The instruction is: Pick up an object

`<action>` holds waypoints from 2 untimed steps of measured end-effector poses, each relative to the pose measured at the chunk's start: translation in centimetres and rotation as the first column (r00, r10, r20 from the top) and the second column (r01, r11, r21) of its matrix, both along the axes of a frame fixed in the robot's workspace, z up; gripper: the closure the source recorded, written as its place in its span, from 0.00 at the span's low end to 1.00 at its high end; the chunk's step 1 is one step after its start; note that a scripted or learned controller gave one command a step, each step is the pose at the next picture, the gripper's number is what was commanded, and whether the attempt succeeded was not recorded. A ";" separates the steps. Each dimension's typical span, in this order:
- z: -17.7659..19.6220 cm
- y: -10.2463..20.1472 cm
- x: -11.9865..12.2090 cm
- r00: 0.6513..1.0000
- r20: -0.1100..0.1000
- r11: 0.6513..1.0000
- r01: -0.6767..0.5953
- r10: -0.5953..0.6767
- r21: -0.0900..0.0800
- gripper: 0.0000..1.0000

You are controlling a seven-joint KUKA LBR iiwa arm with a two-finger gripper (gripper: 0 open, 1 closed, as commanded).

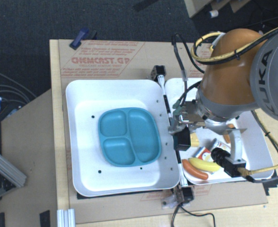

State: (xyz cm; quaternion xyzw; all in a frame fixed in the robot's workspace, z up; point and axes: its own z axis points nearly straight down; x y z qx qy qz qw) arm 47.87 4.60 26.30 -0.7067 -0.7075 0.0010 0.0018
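Observation:
My gripper (pixel 179 128) hangs low over the left edge of the right bin (pixel 266 148), close to the wall between the two bins. The big orange and grey wrist hides most of that bin. Below the gripper, at the bin's front, lie a yellow banana (pixel 204 164) and a red sausage-shaped piece (pixel 195 172), side by side. A small yellow block (pixel 194 139) sits just right of the gripper. A white and red item (pixel 202 152) lies above the banana. An orange piece (pixel 227 137) peeks out under the wrist.
A blue divided plate (pixel 129 136) lies in the middle of the left bin (pixel 82 103). The bench (pixel 105 60) bears a printed cardboard sheet behind the bins. Cables run over the arm and off the bench's left side.

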 end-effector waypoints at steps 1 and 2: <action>-1.1 -5.0 4.2 1.000 0.005 1.000 0.002 -0.002 -0.002 1.00; -0.5 -1.4 0.0 1.000 0.000 1.000 0.000 0.000 0.000 1.00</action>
